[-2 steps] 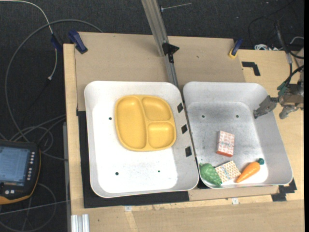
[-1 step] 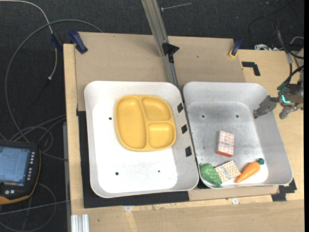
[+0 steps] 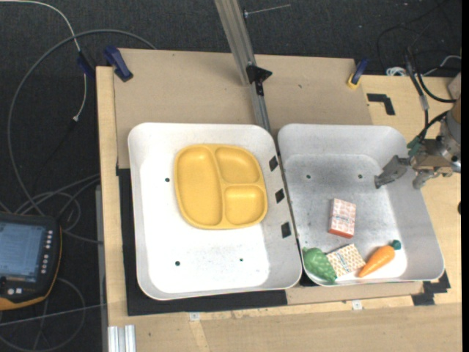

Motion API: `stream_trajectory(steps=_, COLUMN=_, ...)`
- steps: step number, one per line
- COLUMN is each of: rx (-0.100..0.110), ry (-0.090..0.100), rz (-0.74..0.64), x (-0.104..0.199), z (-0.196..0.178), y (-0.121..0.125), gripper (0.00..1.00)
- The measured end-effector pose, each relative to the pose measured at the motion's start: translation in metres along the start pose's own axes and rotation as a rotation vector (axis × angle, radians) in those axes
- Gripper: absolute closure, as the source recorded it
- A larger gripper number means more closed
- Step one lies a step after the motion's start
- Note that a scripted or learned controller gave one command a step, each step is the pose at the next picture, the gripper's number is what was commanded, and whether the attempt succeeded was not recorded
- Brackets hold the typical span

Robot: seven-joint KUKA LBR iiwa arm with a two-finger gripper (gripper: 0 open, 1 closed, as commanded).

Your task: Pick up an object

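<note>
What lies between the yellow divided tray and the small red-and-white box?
In the camera view, between the yellow divided tray and the small red-and-white box lie the two white bins' adjoining rims and bare, speckled bin floor.

A pale wooden worktop (image 3: 322, 86) carries two shallow white bins side by side, the left bin (image 3: 150, 218) and the right bin (image 3: 418, 226) touching along their inner edges, over a black mat (image 3: 205, 299). Blue clamps (image 3: 117, 63) grip its far edge.

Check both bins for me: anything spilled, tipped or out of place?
Nothing stands out. The yellow tray lies flat in the left bin. The carton, carrot, green toy and small box lie in the right bin.
</note>
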State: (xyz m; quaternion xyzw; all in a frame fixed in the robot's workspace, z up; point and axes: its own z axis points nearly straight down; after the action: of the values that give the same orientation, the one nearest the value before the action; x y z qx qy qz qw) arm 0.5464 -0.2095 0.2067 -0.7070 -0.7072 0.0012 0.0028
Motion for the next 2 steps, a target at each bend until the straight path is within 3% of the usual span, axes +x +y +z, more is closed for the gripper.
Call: stream_trajectory(steps=2, rx=-0.006, ry=0.000, rz=0.001, x=0.002, z=0.113, y=0.004, gripper=0.00)
